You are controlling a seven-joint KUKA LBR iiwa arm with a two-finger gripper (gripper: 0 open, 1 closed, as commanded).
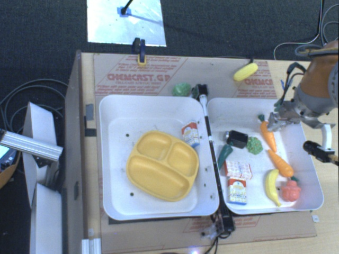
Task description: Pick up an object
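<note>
At nine o'clock, off the tabletop (85,142), black cables (21,97) loop over dark carpet (42,30) beside white boxes (42,142) and an aluminium rail (32,146). At twelve o'clock a shiny sheet (125,15) lies on the carpet, and a clamp (140,51) grips the tabletop's far edge. A brown printed board (159,73) covers the tabletop under both bins. The left bin (114,142) holds a yellow tray (162,164) at its centre and a small carton (191,134) at the tray's two o'clock. A green toy (182,89) sits on the board just past that bin's far rim. The right bin (312,189) holds a black block (237,138), a green pepper (224,155), broccoli (255,145), two cartons (238,180), a banana (272,187), a peach-pink fruit (290,191) and two carrots: one (280,163) at the bin's three o'clock, the other (268,135) at its one o'clock. A yellow lemon (246,71) lies on the board at the bin's twelve o'clock. The end effector (276,119) hangs over the upper carrot's far end; whether it is clenched or released cannot be told, and nothing is visibly held.
</note>
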